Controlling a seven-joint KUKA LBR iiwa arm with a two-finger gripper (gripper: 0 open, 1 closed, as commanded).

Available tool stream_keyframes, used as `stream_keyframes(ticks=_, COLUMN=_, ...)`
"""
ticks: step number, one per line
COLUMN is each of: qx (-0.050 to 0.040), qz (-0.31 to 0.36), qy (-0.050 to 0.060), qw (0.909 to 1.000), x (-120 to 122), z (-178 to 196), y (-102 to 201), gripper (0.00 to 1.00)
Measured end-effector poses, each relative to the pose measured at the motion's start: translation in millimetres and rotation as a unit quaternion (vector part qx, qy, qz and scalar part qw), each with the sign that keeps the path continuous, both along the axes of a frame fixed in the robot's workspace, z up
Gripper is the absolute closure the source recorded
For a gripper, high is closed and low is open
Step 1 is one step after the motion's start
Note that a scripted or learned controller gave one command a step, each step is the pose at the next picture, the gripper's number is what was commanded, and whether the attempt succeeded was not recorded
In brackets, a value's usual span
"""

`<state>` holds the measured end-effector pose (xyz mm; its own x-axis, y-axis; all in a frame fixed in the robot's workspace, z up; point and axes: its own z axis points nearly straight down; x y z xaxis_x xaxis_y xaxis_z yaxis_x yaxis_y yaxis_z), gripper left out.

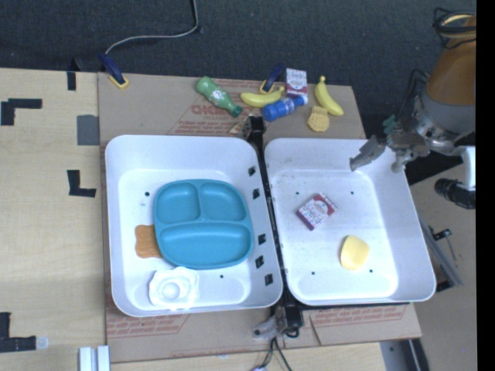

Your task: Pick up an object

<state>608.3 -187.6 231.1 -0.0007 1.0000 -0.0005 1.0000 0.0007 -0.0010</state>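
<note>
In the right bin (402, 230) lie a small red-and-white packet (315, 210) near the middle and a yellow rounded piece (354, 252) toward the front. My gripper (381, 154) hangs over the bin's far right corner, well apart from both objects, with its fingers spread and nothing between them. The left bin (128, 207) holds a blue divided plate (203, 223), an orange piece (145, 242) at the plate's left edge and a white fried-egg toy (172, 288) at the front.
Behind the bins on the cardboard lie a green bottle (217, 96), two yellow bananas (261, 97) (328, 99), a blue bottle (279, 109), a small red-and-white box (296, 79) and a yellow piece (318, 119). A black clip (254, 126) joins the bins at the back.
</note>
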Motion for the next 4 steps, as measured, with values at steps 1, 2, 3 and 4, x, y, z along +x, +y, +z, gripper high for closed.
stream_keyframes(ticks=1, qx=0.0014, qz=0.0, qy=0.002, qw=1.0, x=-3.1, z=-102.7, y=57.2, gripper=0.0)
stream_keyframes(ticks=2, qx=-0.0043, qz=-0.001, qy=-0.01, qw=0.9999, x=-28.5, z=-139.5, y=84.8, gripper=0.0)
stream_keyframes(ticks=3, qx=-0.0002, qz=0.001, qy=-0.011, qw=0.9999, x=-26.4, z=-128.2, y=88.8, gripper=1.0)
stream_keyframes(ticks=4, qx=0.0, qz=0.001, qy=-0.011, qw=0.9999, x=-26.1, z=-127.8, y=89.2, gripper=0.0)
